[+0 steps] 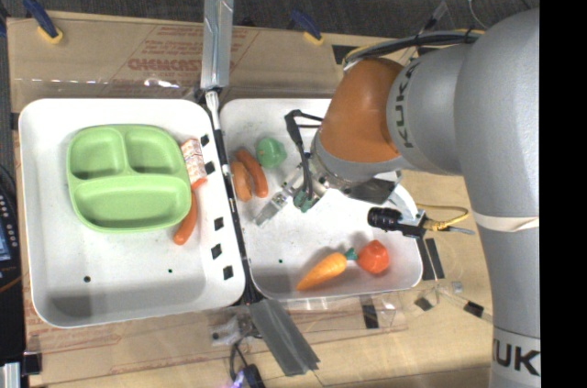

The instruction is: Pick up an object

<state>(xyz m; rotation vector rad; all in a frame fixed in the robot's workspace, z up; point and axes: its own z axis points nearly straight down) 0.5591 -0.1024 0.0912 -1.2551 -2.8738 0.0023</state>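
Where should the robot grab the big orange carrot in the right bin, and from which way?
Probably the carrot's thick middle, coming straight down from above. It lies flat and slanted near the right bin's front wall, green top touching the tomato. Fingers should close across its narrow width, away from the tomato, since the pointed tip would likely slip.

The grey arm (477, 111) is reached in from the right, its orange band (362, 116) bent down leftward. The gripper (286, 201) is lowered at the wrist's left; its state cannot be told.
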